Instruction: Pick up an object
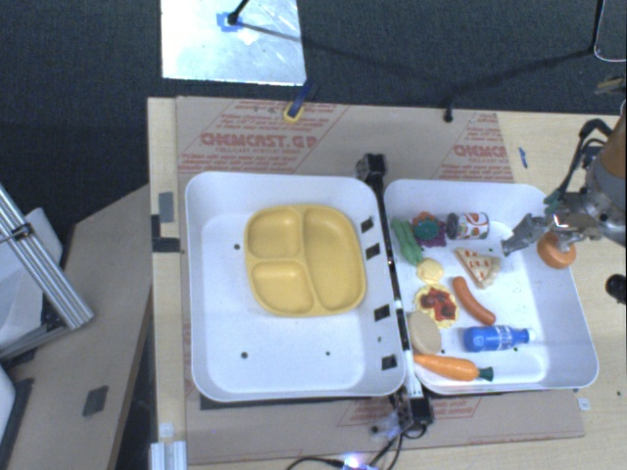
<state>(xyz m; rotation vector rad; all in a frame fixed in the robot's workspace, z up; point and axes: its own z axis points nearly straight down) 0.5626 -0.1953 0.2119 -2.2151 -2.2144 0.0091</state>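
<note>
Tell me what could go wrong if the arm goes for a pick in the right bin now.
1. The toys are crowded: the pizza slice lies close to the sausage, so the tool may nudge both.
2. The tool hangs near the right bin far rim, risking a wall strike.
3. The blue bottle looks round and may roll away.

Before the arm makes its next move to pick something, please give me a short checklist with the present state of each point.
1. Tool is over the right bin: ok, near its upper right part.
2. Objects available there: ok; pizza slice, sausage, blue bottle, carrot.
3. Nearest target apart from neighbours: ok, the pizza slice lies free.
4. Tool holds nothing yet: cannot tell.
5. Yellow tray in the left bin is out of the way: ok.
</note>
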